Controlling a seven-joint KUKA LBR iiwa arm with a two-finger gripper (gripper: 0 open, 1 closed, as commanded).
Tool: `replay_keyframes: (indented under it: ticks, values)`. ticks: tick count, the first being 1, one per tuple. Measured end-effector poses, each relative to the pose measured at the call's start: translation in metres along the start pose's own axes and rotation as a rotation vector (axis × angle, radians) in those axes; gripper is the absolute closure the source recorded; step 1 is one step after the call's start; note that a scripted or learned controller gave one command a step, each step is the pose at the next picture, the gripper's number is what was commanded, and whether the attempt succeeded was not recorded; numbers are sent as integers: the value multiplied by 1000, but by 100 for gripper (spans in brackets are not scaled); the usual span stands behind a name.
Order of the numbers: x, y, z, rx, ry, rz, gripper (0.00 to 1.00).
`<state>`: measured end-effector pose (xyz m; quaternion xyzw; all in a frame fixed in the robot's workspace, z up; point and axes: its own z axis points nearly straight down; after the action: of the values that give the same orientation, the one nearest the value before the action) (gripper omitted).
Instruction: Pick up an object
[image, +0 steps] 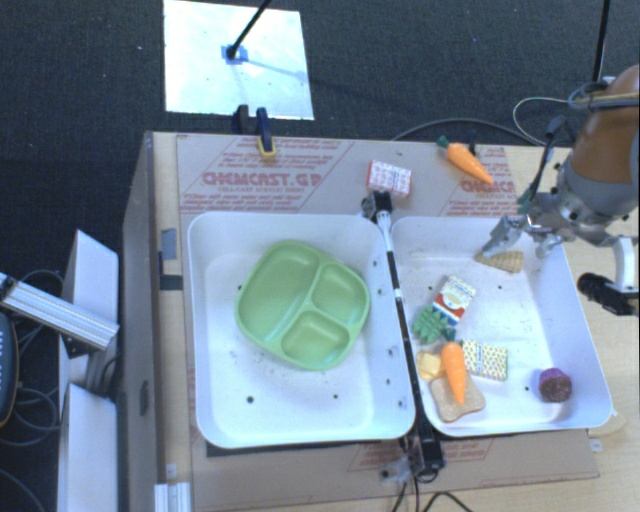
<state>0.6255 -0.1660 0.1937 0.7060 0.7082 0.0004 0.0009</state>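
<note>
My gripper (520, 242) hangs over the far part of the right bin (575, 300), open, its two fingers spread apart. A tan waffle-like cracker (506, 262) lies on the bin floor just below and between the fingertips; nothing is held. Further forward in this bin lie a small carton (456, 297), a green broccoli piece (431, 325), an orange carrot (454, 366) on a bread slice (462, 403), a yellow chunk (429, 363), a patterned packet (486, 360) and a purple plum (555, 384).
The left bin (220, 400) holds a green divided plate (303, 303). Behind the bins, on the board, lie another carrot (468, 160) and a small red-and-white box (389, 178). A black fitting (600, 290) juts over the right bin's right rim.
</note>
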Motion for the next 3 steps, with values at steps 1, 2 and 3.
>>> replay_keyframes:
  ticks: [1, 2, 3]
  values:
    - [8, 46, 105, -7, 2, -4, 0]
    - [55, 47, 104, -11, -3, -3, 0]
    - [80, 47, 104, -12, -4, -3, 0]
